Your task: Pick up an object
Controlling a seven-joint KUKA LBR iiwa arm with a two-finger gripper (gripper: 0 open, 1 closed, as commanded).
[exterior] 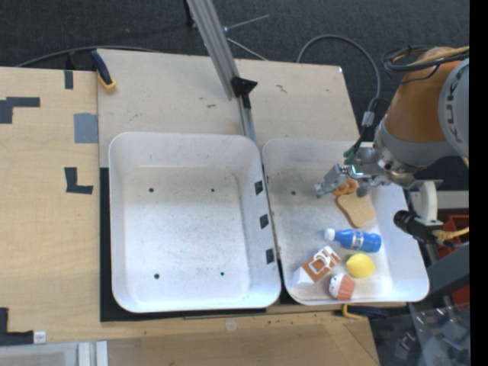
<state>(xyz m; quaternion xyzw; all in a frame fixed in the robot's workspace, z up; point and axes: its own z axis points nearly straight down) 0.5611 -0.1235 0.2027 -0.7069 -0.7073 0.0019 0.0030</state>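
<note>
At the near edge of the right shallow white plastic bin (396, 292) lie a small white-and-orange cylinder (341, 286), an orange-and-white printed carton (320, 264) and a round yellow ball (361, 265), close together, with a blue bottle with a white cap (354, 240) lying on its side just beyond them. Farther in, a tan flat slab shaped like a bread slice (357, 209) rests on the bin floor, and the grey tool (341, 181) hangs at its far end, how wide I cannot tell. The left white bin (122, 204) sits beside it on the wooden table (46, 204).
</note>
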